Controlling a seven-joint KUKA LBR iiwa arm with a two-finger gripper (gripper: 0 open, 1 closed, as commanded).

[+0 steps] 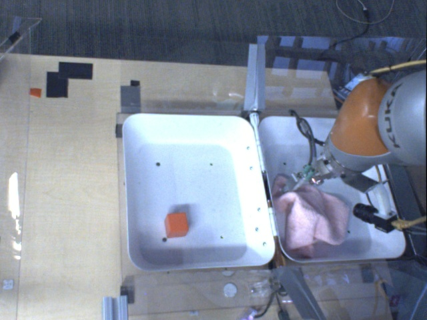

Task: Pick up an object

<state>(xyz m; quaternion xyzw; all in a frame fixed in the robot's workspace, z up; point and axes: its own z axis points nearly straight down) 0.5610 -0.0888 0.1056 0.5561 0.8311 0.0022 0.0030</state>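
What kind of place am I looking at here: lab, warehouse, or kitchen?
Most likely a robotics lab test bench. Two shallow white bins sit side by side on a pale wooden bench, holding just a small orange block and a pink cloth, with the grey-and-orange arm above.

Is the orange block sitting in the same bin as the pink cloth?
No, the orange block lies in the left bin, the pink cloth in the right bin.

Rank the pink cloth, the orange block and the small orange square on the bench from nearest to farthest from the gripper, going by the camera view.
From the gripper, over the right bin:
1. Pink cloth, right bin, just below the gripper.
2. Orange block, left bin, lower part.
3. Small orange square, on the bench at the far upper left.
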